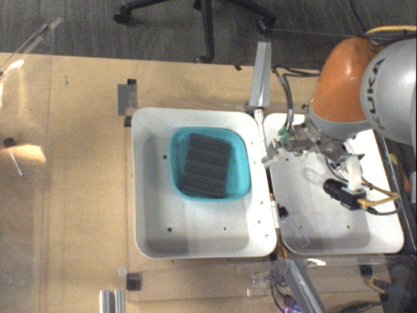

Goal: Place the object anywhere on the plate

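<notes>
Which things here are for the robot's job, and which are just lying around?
For the job:
- teal plate in the left bin
- dark ridged block lying on that plate
- robot arm over the right bin

Just lying around:
- office chair base on the floor
- metal bracket on the bench

Dark grey ribbed rectangular object (207,167), lying flat, slightly tilted, on teal plate (242,168); plate in left bin

I see two bins side by side on the bench (65,194). In the left bin (153,230) sits the plate (241,168), and the ridged block (207,166) lies on it. My arm (355,83) hangs over the right bin (326,233).
</notes>
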{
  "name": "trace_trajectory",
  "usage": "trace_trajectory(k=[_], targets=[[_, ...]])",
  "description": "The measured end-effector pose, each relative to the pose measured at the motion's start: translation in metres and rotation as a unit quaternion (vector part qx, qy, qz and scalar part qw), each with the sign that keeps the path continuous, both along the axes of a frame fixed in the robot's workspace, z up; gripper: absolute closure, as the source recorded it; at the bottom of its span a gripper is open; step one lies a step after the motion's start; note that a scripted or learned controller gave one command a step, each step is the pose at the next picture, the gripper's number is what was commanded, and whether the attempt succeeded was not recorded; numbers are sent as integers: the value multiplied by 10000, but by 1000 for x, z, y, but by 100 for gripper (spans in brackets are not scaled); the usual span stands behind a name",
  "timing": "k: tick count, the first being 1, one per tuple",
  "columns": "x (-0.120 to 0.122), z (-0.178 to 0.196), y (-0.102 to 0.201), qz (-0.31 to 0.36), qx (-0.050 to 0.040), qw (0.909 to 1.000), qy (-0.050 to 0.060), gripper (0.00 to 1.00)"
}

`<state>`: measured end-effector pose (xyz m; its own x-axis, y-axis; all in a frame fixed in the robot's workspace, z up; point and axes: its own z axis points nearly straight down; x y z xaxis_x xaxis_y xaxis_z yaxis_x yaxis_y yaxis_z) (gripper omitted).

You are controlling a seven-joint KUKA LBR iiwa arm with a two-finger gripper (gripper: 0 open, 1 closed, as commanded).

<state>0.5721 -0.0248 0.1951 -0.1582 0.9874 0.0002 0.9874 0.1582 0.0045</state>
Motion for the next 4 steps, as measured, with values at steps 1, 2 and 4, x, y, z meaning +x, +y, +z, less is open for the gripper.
trace_trajectory(k=[1,2,4], targets=[[17,-10,5,-50,0,10000,-8,0],[-13,67,-3,-782,-1,9969,-22,0],[-61,136,17,-2011,9,9796,-32,0]])
